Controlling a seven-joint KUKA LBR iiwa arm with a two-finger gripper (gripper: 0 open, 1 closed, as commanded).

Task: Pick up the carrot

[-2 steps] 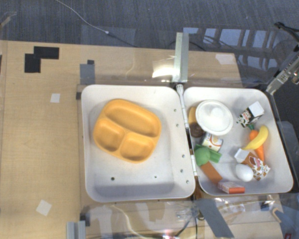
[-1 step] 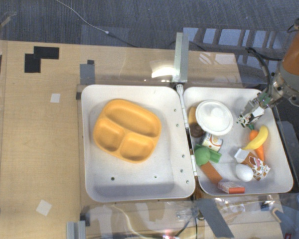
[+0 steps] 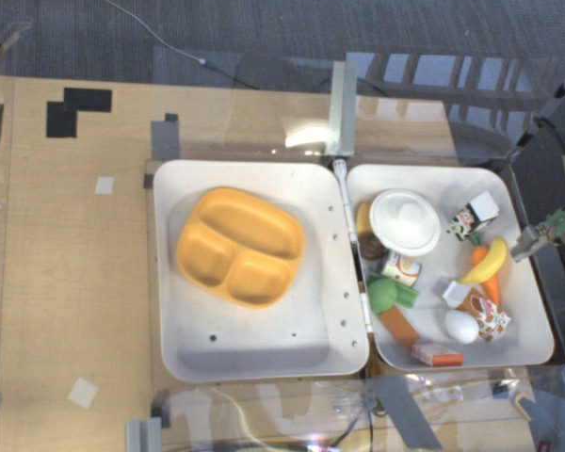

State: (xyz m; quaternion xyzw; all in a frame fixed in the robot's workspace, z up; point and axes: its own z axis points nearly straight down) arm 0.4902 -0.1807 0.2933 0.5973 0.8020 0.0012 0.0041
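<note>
Two white bins sit side by side. The left bin (image 3: 184, 347) has one yellow tray (image 3: 240, 245). In the right bin (image 3: 527, 342), one carrot (image 3: 485, 273) lies under one banana (image 3: 484, 262), running top to bottom. I cannot tell the gripper's (image 3: 546, 235) state.

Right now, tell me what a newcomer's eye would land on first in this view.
The big yellow divided plate stands out first, lying alone in the left bin. Next comes the cluttered right bin: a white bowl near its top left, a banana right of centre with the orange carrot tucked against it, and a white egg lower down. The hand sits at the right bin's right edge.
</note>
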